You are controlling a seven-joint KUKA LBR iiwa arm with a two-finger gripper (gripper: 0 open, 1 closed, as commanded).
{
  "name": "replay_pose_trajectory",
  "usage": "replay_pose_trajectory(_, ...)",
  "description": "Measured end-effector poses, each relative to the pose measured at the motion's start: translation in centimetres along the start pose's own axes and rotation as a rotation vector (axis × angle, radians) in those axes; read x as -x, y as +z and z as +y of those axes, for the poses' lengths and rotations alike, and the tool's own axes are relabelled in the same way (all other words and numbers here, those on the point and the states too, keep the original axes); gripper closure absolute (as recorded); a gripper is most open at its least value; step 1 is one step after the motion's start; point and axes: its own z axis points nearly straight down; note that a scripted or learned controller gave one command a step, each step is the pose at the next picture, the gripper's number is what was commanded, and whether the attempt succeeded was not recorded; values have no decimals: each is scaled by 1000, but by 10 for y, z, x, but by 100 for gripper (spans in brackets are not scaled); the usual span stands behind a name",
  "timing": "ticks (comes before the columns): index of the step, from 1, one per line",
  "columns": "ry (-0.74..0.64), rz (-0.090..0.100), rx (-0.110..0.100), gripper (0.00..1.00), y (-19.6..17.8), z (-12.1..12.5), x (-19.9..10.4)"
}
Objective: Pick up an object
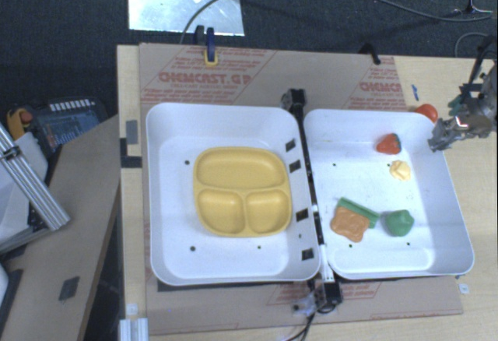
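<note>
Left of your gripper point(450, 131), well apart: yellow divided plate point(237, 190) in the left bin point(167, 176). In the right bin point(443, 246), below-left of the gripper: orange piece point(349, 223) touching green strip point(359, 211), green lump point(399, 222), pale yellow piece point(400, 170). Red-orange piece point(389, 144) lies nearest, just left. Gripper hangs at the bin's upper right rim; its grip state cannot be made out.

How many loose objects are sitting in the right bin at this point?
5. A red piece near the far right corner, a pale yellow piece just below it, and a green stick, an orange piece and a green piece toward the near side.
</note>
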Motion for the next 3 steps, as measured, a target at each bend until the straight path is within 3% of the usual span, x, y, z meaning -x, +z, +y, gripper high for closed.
replay_pose_trajectory(3, -6, 5, -5, 100, 9, 19, -159)
